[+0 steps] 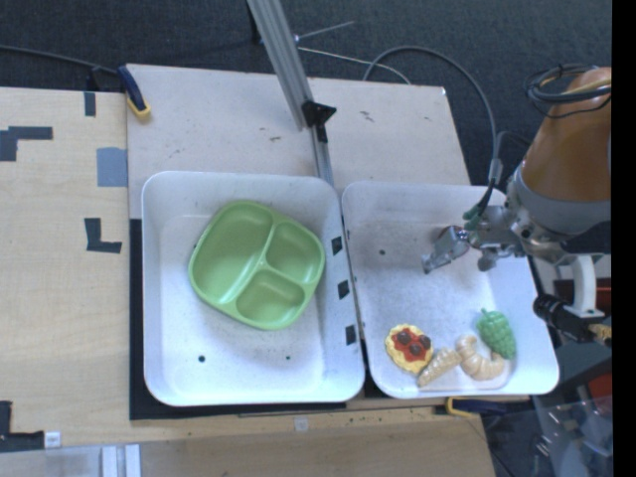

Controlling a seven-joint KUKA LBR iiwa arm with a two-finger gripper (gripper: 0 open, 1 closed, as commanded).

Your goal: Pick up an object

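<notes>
Two white bins sit side by side on the worktop. The left bin holds a green plate with three sections. The plate lies near the middle of that bin, a little toward the far side.

The right bin holds three small toy foods, all close together in its near corner. One is a small yellow pizza with red spots on top. Just to its right is a tan croissant, long and bumpy, touching or nearly touching the pizza. Just beyond the croissant, toward the right wall, is a small green leafy vegetable.

The grey arm comes in from the right, with its orange band high up at the edge. Its fingers hang over the far half of the right bin, well apart from the three toy foods. Nothing is between them. They look small and blurry, so I cannot tell if they are spread apart or pressed together.

A yellow and blue clamp sits at the far left corner of the worktop. A long grey metal bar slants down toward the gap between the bins.
</notes>
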